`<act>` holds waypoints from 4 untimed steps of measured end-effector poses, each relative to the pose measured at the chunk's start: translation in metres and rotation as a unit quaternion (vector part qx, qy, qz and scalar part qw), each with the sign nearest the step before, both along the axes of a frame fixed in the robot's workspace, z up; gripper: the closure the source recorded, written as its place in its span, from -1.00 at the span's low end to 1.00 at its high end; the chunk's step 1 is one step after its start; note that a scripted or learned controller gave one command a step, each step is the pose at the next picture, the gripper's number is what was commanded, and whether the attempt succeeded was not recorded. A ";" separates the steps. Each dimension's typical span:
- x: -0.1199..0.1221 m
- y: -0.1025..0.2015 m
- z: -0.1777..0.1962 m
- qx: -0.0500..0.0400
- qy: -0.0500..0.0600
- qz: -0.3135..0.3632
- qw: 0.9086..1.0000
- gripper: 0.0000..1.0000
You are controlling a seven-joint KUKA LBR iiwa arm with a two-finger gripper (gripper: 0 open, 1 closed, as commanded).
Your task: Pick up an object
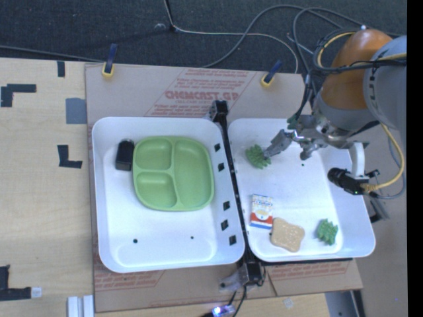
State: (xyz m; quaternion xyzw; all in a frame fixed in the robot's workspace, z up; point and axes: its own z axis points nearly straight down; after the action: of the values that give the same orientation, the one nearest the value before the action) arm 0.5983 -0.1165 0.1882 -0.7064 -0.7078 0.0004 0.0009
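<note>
My gripper (289, 150) hangs over the back of the right bin (344, 203), open, with nothing between its fingers. Its left finger (276, 145) slants down toward a small green leafy toy (257, 156) and its tip is right beside that toy. Further forward in the same bin lie a small white carton with red and blue print (262, 212), a tan slice of toast (287, 235) and a second green leafy toy (326, 230).
The left bin (112, 223) holds a green divided plate (174, 173) and a small black block (124, 154) beside it. A black divider (228, 177) runs between the bins. Cables (370, 177) hang near the arm on the right.
</note>
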 end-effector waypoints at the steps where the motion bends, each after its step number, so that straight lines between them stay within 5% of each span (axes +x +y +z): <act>1: 0.000 0.001 -0.065 -0.001 0.002 0.000 1.000 -1.00; 2: 0.000 0.002 -0.106 -0.002 0.000 0.000 1.000 -1.00; 3: 0.001 0.002 -0.093 -0.001 -0.002 0.001 1.000 1.00; 4: 0.009 0.008 -0.033 0.000 -0.003 0.000 1.000 1.00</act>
State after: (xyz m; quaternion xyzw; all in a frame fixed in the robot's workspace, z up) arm 0.6070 -0.1089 0.1551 -0.7063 -0.7079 -0.0015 -0.0012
